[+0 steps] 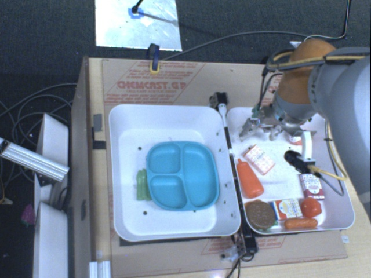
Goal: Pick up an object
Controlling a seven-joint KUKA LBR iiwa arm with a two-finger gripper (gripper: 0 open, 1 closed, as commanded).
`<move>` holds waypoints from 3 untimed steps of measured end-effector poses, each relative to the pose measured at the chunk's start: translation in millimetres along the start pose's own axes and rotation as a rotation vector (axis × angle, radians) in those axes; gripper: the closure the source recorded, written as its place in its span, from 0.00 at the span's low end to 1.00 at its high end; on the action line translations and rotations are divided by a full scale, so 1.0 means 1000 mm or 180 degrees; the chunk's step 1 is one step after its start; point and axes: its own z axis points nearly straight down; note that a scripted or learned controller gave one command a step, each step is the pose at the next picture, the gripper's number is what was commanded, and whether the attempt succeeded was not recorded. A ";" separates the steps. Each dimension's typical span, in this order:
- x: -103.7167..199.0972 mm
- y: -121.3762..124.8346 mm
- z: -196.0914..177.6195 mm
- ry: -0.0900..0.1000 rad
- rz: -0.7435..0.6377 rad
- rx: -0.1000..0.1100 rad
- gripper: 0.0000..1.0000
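My gripper (pixel 259 131) hangs over the far end of the right bin (pixel 348 210), open, with nothing between its fingers. Just in front of it lies a small white and red box (pixel 259 159). An orange bottle (pixel 249 179) lies beside the box, against the bin's left wall. Nearer the front edge are a brown round patty (pixel 261 213), a red tomato (pixel 311 207), a red sausage (pixel 301 223), a ketchup packet (pixel 311 185) and a white and orange card (pixel 287 207).
The left bin (pixel 124 155) holds a blue divided plate (pixel 182 175) with a green piece (pixel 142 185) along its left side. A ridge (pixel 229 149) separates the two bins. The grey arm (pixel 342 91) covers the right bin's far right corner.
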 end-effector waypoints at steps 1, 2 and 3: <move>0.002 -0.004 -0.008 -0.0002 -0.0002 -0.0011 0.00; 0.002 -0.003 -0.019 -0.0002 -0.0004 -0.0019 1.00; 0.002 -0.002 -0.029 -0.0002 -0.0006 -0.0026 1.00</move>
